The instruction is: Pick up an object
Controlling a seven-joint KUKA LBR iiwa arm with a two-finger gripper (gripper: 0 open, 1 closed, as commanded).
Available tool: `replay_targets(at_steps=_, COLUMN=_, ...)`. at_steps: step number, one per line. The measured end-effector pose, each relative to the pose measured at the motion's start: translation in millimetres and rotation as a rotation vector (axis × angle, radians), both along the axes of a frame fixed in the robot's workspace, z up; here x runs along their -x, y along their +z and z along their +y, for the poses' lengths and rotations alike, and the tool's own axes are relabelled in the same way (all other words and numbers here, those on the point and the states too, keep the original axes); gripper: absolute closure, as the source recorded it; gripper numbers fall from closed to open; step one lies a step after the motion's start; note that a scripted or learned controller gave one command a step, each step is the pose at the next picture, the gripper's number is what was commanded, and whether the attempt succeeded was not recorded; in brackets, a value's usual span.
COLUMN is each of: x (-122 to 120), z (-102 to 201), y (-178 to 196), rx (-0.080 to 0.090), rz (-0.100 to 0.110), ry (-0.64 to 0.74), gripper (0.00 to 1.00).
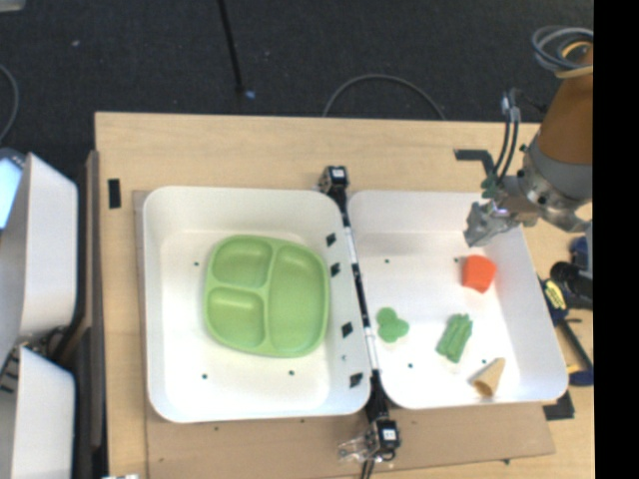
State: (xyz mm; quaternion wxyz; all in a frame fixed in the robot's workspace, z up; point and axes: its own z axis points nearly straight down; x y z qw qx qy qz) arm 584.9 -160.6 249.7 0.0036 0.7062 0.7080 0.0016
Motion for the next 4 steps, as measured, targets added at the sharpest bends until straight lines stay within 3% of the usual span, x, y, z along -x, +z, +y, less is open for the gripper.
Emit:
replay_targets(at_steps=1, x=-0.8, z=-1.3, y=19.4, rx=-0.001, rz=0.004, ry=0.002, gripper=1.0)
replay_targets(at_steps=4, x=-26.0, z=159.4, y=26.2, rx=-0.003, rz=0.004, ry=0.005, gripper=1.0)
